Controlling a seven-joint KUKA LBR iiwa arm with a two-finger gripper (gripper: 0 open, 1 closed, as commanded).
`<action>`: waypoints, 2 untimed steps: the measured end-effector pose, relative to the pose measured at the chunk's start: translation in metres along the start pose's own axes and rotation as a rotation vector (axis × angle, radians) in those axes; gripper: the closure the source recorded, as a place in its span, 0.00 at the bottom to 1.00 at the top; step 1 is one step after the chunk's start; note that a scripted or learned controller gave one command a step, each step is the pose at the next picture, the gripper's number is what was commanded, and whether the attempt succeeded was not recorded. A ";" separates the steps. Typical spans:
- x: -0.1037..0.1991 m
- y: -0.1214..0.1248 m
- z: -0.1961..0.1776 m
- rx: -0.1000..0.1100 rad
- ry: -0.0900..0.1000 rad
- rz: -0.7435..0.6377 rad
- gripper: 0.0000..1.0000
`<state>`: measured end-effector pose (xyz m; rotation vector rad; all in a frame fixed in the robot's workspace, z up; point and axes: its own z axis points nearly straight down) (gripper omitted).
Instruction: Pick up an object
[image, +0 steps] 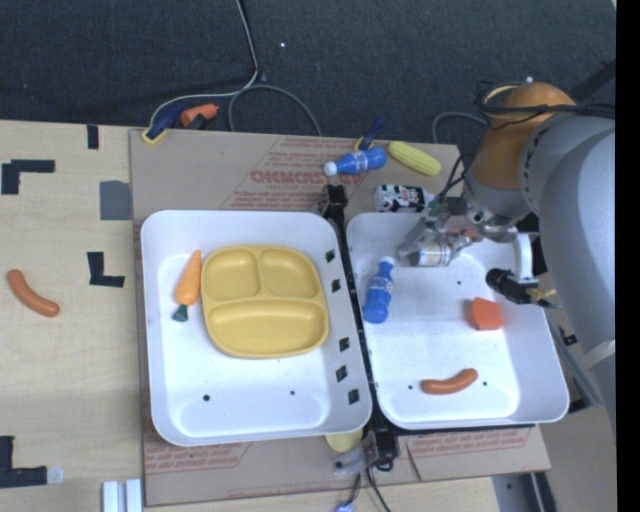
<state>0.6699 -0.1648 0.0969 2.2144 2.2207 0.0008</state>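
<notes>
Camera view: gripper (425, 250), grip state unclear, hovers upper right; best drop squarely over the blue bottle (377, 292), then close.

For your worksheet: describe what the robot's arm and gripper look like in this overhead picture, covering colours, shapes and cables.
The arm is a thick, rounded grey tube, with a glossy orange band above the wrist. Thin dark cables loop around that band. The gripper is a small, silvery metallic assembly, and a white bracket with a black fitting sits beside it.
</notes>
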 end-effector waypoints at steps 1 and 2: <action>0.064 -0.001 -0.060 0.003 0.005 -0.002 1.00; 0.136 -0.052 -0.089 0.007 0.005 -0.003 1.00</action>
